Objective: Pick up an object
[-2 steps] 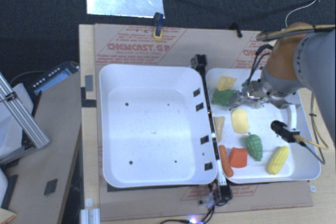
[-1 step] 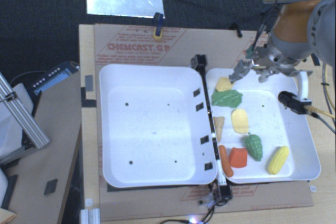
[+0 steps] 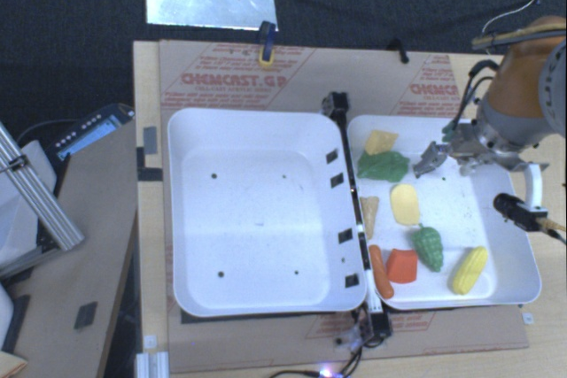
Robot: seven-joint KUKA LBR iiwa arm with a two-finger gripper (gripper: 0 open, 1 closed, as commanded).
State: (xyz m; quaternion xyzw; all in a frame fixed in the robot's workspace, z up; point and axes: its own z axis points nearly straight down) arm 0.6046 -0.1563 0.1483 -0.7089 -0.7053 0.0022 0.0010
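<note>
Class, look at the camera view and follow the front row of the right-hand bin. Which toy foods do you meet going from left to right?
Carrot → red-orange block → dark green vegetable → corn cob.

From my console I see the arm (image 3: 523,88) reaching in from the right edge of the view, its orange band above the wrist lit and rounded, the grey casing beside it cut off by the frame. Below the band the wrist narrows into a cluster of grey metal parts and cable loops. The gripper (image 3: 431,159) points left and slightly downward — it sits at the arm's far left end, a small grey tip. I can't make out how its tip is set at this angle — the metal blurs together there.
</note>
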